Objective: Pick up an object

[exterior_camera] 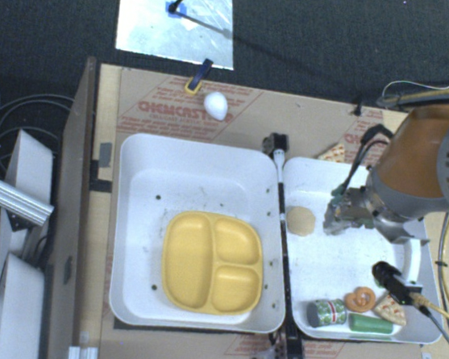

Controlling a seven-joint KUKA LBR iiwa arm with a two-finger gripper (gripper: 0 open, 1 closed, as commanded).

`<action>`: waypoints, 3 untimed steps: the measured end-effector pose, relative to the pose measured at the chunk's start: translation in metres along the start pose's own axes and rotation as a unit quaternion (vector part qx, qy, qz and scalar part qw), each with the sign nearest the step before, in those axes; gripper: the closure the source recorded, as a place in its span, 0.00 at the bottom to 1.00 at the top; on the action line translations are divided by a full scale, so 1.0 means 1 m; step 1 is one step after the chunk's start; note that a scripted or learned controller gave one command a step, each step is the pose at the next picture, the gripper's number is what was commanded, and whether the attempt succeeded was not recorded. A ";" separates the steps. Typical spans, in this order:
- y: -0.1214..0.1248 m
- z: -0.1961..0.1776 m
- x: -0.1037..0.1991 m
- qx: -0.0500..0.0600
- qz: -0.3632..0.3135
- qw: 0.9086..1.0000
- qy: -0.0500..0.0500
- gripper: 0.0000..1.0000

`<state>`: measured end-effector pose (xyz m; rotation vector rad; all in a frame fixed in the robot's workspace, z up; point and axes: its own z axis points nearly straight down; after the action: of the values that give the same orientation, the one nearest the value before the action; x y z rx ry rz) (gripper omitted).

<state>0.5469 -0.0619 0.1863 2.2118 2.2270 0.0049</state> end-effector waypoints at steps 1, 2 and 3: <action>0.006 0.002 0.085 0.001 -0.002 1.000 0.001 1.00; -0.002 -0.014 0.193 0.001 -0.003 1.000 0.001 1.00; 0.036 0.102 0.197 -0.003 0.001 1.000 0.000 1.00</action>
<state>0.5815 0.1349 0.0840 2.2111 2.2215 0.0128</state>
